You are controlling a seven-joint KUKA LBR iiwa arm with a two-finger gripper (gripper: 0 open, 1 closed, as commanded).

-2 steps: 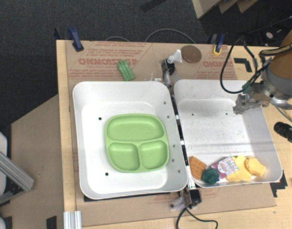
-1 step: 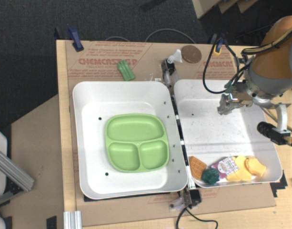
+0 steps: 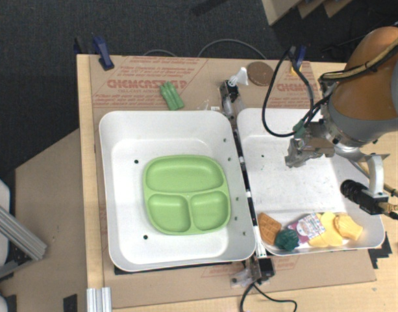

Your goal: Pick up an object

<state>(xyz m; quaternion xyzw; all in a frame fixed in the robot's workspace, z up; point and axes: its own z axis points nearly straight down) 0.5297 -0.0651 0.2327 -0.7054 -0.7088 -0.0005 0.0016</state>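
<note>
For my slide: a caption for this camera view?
Pincer hovers over the right bin, toys clustered at its near edge; green tray in left bin.

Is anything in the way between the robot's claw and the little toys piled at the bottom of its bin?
Nothing visible blocks it. The gripper hangs over bare white floor of the right bin, and the toys lie bunched against its near wall, with open floor between.

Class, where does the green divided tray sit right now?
The green divided tray lies flat in the left white bin, roughly centred.
</note>
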